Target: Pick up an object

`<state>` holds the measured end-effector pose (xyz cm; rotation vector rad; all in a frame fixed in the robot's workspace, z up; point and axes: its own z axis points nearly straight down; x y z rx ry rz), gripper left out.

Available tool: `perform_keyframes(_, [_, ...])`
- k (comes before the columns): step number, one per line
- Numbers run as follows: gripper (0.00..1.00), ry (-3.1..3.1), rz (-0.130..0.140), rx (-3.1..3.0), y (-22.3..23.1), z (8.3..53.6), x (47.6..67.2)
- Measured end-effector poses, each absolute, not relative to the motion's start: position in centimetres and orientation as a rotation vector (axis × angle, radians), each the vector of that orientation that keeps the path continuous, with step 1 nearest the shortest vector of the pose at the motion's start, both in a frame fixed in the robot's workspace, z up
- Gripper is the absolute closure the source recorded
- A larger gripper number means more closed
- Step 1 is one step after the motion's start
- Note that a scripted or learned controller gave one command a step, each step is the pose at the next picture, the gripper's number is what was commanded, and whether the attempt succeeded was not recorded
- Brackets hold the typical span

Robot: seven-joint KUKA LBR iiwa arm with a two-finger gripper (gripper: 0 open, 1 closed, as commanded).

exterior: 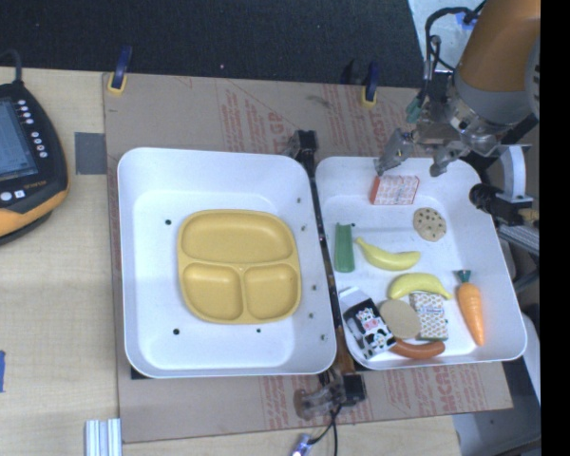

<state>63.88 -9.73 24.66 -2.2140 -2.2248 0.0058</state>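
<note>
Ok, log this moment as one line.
gripper open | above pink rectangular packet | right white bin | nothing held

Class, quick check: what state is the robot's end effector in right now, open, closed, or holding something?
End effector: open, fingers spread, holding nothing; it is above the pink-and-white packet at the far end of the right bin.

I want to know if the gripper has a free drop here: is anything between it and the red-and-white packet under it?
Nothing visible does. The gripper hangs open just above the red-and-white packet at the far end of the right bin. The nearest neighbour, the cookie, lies apart to one side.
</note>
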Motion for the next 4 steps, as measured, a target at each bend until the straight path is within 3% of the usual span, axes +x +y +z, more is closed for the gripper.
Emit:
perform_keyframes(1, [0.00,-2.224,0.010,-2.212,-11.7,13.7,57.6])
perform_keyframes(2, [0.00,-2.225,0.008,-2.214,-16.6,9.1,53.7])
perform_keyframes(3, [0.00,-2.230,0.005,-2.212,-9.7,9.2,57.2])
perform_keyframes(4, [0.00,-2.221,0.008,-2.211,-11.4,9.2,65.6])
